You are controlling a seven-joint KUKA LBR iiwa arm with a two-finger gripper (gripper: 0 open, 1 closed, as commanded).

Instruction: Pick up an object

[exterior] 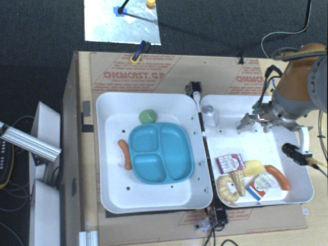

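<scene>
1. I see my gripper (247,123) hanging over the upper part of the right bin (306,191), nothing between its fingers; I cannot tell how wide they stand.
2. No pick is made yet.
3. The candidates lie nearer the front: pink packet (230,163), croissant (228,186), yellow piece (253,167), sausage (277,177).
4. Left to do, I judge: descend, close, lift.
</scene>
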